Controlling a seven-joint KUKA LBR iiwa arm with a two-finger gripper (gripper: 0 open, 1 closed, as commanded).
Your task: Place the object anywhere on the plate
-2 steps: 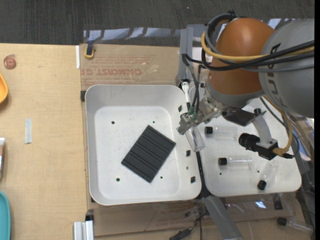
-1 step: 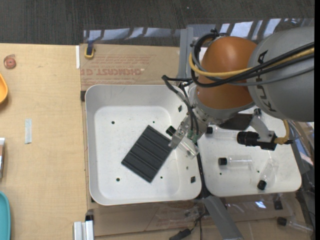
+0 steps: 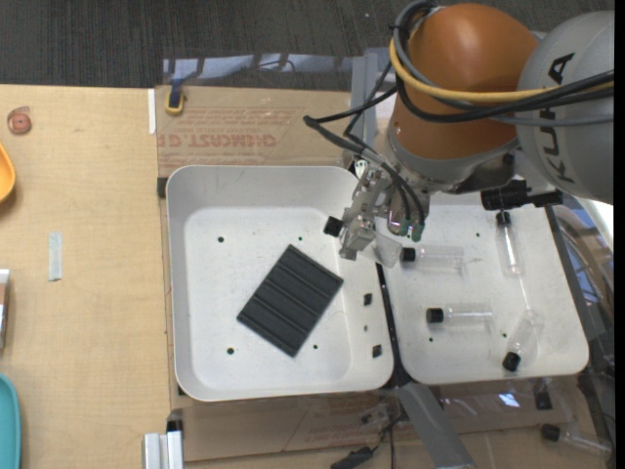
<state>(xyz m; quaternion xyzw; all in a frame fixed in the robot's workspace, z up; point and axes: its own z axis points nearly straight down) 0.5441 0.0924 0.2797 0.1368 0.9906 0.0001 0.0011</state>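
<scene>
Entry one: I am holding my two-finger gripper (image 3: 354, 240) above the right rim of the left shallow white bin (image 3: 179, 291); whether it is spread or pressed together I cannot tell. Entry two: a flat black ribbed rectangular plate (image 3: 290, 299) is lying askew on that bin's floor, near the gripper but apart. Entry three: clear plastic tubes with black caps (image 3: 459, 316) are lying scattered in the right white bin (image 3: 459, 355), well apart from the plate

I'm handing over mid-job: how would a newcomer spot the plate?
Look at the left bin of the two white ones. Near its middle lies the plate, a flat black ribbed rectangle turned at a slant. The clear tubes with black caps in the right bin look nothing like it.
</scene>
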